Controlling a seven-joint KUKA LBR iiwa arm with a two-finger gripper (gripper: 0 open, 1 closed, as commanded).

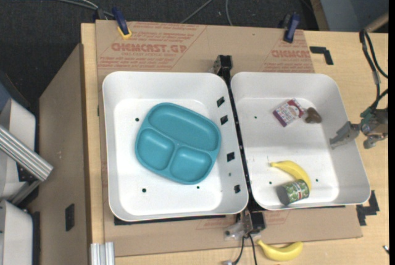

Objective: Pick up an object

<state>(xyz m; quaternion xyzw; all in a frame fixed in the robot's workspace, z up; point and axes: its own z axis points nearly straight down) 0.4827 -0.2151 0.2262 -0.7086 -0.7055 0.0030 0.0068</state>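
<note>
The right bin (327, 88) holds several loose objects. A small purple and white packet (287, 112) lies near its back, with a brown lump (313, 115) just to its right. A yellow banana (291, 170) lies toward the front. Touching the banana's front side is a can with a green label (294, 191), lying on its side. A teal divided plate (178, 142) rests in the middle of the left bin (117, 103).
A small grey metal piece (343, 134) pokes over the right bin's right wall, with hardware and cables (373, 123) beside it. Black clips (229, 134) line the divider between the bins. A second banana (281, 250) lies on the bench in front of the bins.
</note>
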